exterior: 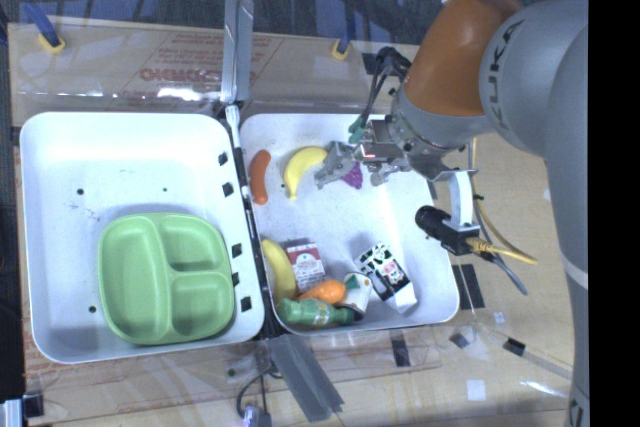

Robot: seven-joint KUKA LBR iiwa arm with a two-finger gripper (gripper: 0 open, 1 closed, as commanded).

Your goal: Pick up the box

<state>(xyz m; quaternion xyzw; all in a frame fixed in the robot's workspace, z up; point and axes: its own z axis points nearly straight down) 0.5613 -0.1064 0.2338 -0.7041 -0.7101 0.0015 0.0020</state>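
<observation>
A small red and white box (304,265) lies in the front part of the right bin (430,260), with a yellow fruit on its left and an orange in front of it. My gripper (357,165) hovers over the back middle of that bin, well behind the box and apart from it. It is open, its fingers spread on either side of a small purple item (353,177) that sits below them. A cow-patterned carton (388,277) stands to the right of the box.
The right bin also holds a sausage (260,176), a banana (302,167), an orange (326,292), a green bottle (315,313) and a yellow fruit (277,265). A green divided plate (166,277) lies in the left bin (60,165).
</observation>
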